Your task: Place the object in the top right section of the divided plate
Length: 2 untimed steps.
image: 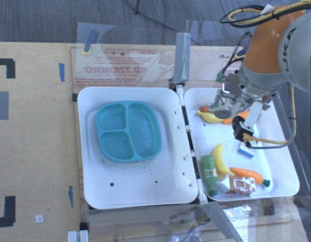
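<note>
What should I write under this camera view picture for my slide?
Robot arm's gripper hovers low over a yellow banana in the right bin, teal divided plate waiting in the left bin.

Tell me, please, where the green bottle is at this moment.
The green bottle lies in the right bin, against its left wall near the front corner, just left of a yellow banana and a carrot.

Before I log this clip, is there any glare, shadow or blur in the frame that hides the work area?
Camera view: lighting is even, with soft shadows only. The teal divided plate in the left bin looks sharp. The gripper over the right bin is cluttered and partly masked by cables, so its fingers read poorly.
</note>
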Each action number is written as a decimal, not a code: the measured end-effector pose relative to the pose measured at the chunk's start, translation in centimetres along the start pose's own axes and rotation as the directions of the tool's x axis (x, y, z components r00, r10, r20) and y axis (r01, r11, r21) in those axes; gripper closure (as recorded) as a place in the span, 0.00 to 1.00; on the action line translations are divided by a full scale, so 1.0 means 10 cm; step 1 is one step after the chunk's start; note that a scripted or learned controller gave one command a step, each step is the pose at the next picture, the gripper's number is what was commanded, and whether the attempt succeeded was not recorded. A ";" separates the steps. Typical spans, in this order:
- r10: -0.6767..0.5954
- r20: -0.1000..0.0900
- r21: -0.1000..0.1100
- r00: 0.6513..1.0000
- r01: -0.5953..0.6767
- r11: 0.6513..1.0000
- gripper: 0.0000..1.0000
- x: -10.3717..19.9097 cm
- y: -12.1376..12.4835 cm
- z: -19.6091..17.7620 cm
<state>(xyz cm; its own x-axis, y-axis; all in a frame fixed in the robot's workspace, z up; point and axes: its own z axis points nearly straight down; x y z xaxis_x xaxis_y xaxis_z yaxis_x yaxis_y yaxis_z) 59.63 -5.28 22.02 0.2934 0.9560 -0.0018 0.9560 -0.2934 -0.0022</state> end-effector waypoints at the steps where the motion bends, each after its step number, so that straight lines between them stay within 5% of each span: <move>1: 0.208 -0.001 -0.001 0.978 -0.208 0.978 1.00 0.82 -0.18 0.06; 2: 0.241 -0.001 -0.001 0.971 -0.241 0.971 1.00 1.66 0.00 0.14</move>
<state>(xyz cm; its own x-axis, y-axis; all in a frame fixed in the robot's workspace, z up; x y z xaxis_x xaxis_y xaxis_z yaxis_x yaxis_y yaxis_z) 64.47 10.62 20.60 0.5152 0.8570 -0.0010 0.8570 -0.5152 -0.0011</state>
